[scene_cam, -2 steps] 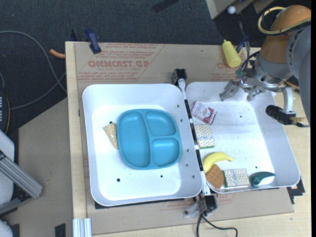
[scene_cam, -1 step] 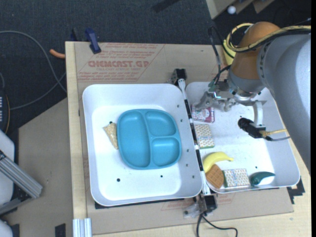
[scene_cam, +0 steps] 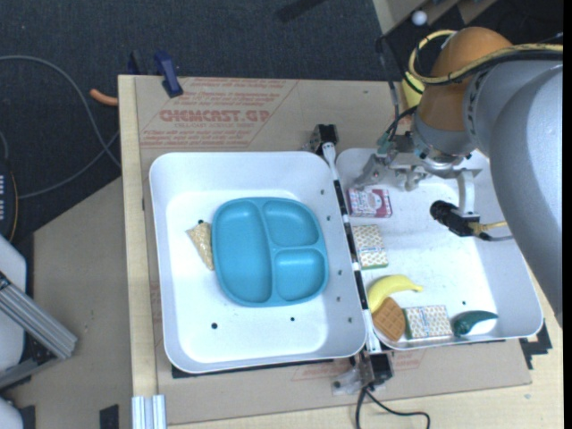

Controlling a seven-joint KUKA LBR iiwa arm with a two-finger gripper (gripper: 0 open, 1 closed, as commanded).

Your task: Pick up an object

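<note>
- Camera view: the gripper [scene_cam: 386, 173] hangs low over the far end of the right bin [scene_cam: 500, 280], just above a red-and-white packet [scene_cam: 369, 203]; whether its jaws are apart or together cannot be told.
- Nearer in that bin lie a patterned box [scene_cam: 369, 245], a banana [scene_cam: 394, 287], a cookie [scene_cam: 389, 320] and a second box [scene_cam: 427, 322].
- The left bin [scene_cam: 179, 266] holds a blue divided plate [scene_cam: 268, 249].

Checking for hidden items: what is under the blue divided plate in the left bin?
A tan waffle-textured piece pokes out from under the blue plate at its left edge. How far it reaches beneath is covered.
</note>
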